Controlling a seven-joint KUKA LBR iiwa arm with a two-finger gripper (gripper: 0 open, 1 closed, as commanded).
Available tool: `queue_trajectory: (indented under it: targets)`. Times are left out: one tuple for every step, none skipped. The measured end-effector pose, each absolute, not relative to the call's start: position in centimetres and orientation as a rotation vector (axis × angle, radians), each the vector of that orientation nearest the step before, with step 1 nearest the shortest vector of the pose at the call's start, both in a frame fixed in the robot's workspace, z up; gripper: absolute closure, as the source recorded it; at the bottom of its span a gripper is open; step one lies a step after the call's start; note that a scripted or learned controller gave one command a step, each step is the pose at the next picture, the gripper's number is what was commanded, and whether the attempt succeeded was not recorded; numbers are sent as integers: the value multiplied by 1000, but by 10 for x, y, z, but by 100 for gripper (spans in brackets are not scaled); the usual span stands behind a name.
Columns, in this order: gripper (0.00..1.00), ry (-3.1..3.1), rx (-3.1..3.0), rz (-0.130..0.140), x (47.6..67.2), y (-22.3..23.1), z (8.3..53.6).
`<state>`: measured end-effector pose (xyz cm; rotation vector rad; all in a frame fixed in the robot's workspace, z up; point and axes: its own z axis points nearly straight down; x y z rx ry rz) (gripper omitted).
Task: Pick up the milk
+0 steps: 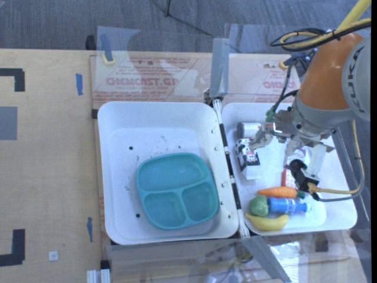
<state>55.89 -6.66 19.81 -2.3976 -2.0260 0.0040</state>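
A yellow banana [268,221] lies at the near edge of the right-hand shallow white bin [344,214]. Just behind it are a green round fruit [258,205], a blue plastic bottle [287,206] and an orange carrot [277,191].

The small white milk carton with black patches [248,156] sits further back, close against this bin's left wall. The gripper [263,137] hangs just beside it, slightly to its right and behind. Whether the gripper is parted or closed cannot be told, and nothing can be seen held in it. A silver can [248,128] lies just behind the carton.

The carton's print is too small to read. A pale sheet [153,78] behind the bins carries faded red lettering that seems to read "CHEMCAST".

The left-hand white bin [112,158] holds a teal three-compartment plate [177,188]. Both bins rest on a light wooden worktop [47,158] marked with black and blue tape, and grey carpet [70,5] with black cables lies beyond.
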Motion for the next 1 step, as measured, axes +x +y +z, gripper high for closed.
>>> queue_trajectory:
  targets:
    - [0,-1983,-2433,6,565,11,183]
